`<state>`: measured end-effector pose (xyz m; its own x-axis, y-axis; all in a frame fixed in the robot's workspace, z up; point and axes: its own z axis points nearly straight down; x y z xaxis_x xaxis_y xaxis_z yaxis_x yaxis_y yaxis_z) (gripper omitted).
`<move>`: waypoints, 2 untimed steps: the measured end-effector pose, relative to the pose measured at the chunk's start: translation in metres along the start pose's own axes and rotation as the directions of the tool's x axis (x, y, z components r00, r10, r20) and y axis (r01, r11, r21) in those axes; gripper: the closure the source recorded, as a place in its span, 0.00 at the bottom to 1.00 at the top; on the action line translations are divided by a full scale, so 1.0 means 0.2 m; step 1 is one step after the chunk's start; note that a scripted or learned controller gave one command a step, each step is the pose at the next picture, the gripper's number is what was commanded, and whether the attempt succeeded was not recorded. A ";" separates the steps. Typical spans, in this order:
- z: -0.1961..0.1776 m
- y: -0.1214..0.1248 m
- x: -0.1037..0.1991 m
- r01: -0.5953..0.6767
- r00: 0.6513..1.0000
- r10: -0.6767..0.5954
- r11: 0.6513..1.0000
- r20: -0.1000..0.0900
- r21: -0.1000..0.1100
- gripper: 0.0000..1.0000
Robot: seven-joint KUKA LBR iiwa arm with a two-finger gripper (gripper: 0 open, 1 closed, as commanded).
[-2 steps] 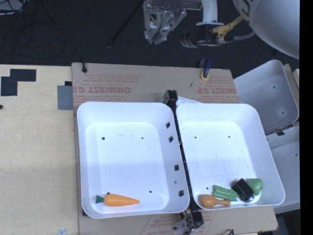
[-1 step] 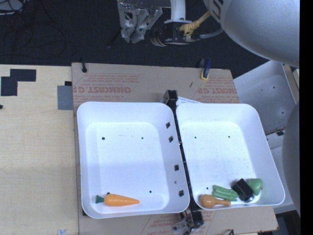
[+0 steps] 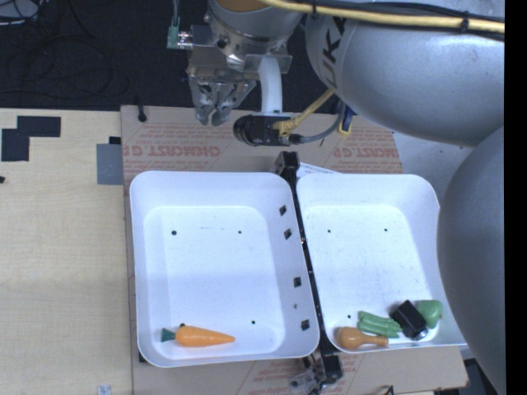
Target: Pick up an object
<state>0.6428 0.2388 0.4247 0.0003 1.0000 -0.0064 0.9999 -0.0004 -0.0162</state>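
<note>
Gripper [image 3: 216,109] hangs above the bench behind the left bin [image 3: 148,220], fingers seemingly pressed together on nothing; an orange carrot [image 3: 202,336] lies in that bin's near corner.

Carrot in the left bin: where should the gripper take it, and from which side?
Grip the carrot across its thick orange middle, coming straight down. It lies flat, lengthwise along the left bin's near wall, green top left, so fingers should close across its width.

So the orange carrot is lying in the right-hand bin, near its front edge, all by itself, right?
Not quite. The camera view shows the carrot in the left bin, near its front edge and alone there. The right bin holds the other items, clustered in its front corner.
</note>
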 end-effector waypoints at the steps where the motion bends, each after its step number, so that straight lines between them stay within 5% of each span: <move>1: 0.32 0.01 -0.26 -0.003 1.000 0.003 1.000 -0.002 -0.006 1.00; 2: 0.30 0.01 -0.25 -0.001 1.000 0.001 1.000 -0.005 -0.012 0.00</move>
<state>0.6440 0.1894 0.3658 0.0015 1.0000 -0.0017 1.0000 -0.0015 -0.0040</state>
